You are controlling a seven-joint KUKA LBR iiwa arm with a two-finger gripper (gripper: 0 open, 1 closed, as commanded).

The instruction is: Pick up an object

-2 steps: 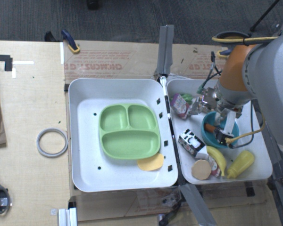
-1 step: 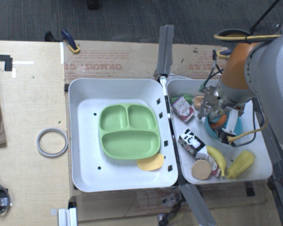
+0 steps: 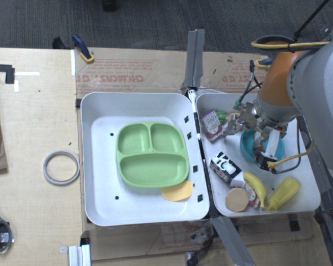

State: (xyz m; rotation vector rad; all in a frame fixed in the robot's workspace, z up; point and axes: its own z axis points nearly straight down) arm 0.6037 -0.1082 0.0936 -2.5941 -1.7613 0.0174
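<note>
The yellow banana (image 3: 256, 185) lay in the right-hand white bin (image 3: 308, 204), low in the frame, its long axis running from upper left to lower right, between a round tan disc (image 3: 237, 199) and a yellow squeeze bottle (image 3: 283, 192). The grey arm's gripper (image 3: 250, 121) hung over the upper part of that bin, above a blue bowl (image 3: 247, 144) and beside a red-and-white packet (image 3: 211, 123); I could not tell how its claw stood. The left white bin (image 3: 94, 148) held a green divided plate (image 3: 152, 154).
</note>
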